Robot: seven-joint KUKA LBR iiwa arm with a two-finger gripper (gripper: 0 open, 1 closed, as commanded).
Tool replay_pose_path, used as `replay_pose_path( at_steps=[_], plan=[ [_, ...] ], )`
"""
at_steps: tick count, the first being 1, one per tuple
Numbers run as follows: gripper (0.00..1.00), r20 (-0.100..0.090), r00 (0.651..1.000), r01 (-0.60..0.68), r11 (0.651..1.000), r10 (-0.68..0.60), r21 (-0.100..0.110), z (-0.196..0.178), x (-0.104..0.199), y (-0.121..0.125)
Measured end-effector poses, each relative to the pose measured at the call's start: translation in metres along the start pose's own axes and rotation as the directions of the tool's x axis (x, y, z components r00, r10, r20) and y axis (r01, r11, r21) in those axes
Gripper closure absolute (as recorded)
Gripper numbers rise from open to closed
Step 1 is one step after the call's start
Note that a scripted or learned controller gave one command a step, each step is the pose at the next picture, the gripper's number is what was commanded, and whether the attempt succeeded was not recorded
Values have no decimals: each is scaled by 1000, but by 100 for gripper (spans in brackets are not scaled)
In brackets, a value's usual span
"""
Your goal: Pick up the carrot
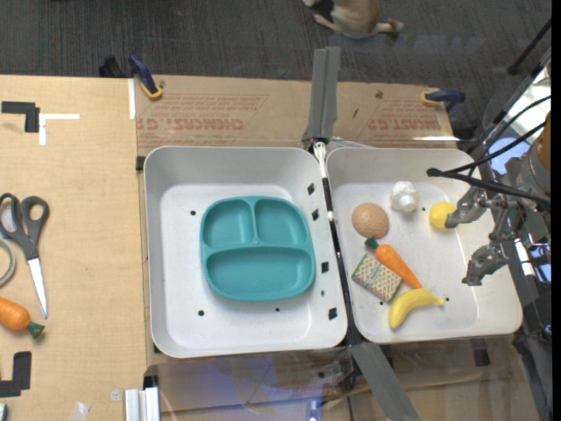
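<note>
An orange carrot (397, 265) with a green top lies at a slant in the middle of the right bin (491, 318). It touches a patterned packet (377, 278) on its left. My gripper (472, 242) hovers over the right side of that bin, well to the right of the carrot. It is open, its two grey fingers (462, 214) spread apart with nothing between them. A second carrot (14, 315) lies on the wooden bench at the far left.
The right bin also holds a brown egg (371, 220), a white lump (403, 197), a small yellow item (440, 216) and a banana (412, 306). A teal divided plate (258, 247) sits in the left bin. Scissors (26, 235) lie on the bench.
</note>
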State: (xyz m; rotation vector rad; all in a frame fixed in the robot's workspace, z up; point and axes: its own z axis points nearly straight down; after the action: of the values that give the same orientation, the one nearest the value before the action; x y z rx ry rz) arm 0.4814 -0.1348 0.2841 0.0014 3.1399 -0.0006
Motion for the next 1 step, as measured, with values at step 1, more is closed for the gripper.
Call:
replay_pose_path(
  at_steps=[1],
  plan=[
    [0, -2, 998, 55, 998, -55, -1, 155, 4, 37]
  ],
)
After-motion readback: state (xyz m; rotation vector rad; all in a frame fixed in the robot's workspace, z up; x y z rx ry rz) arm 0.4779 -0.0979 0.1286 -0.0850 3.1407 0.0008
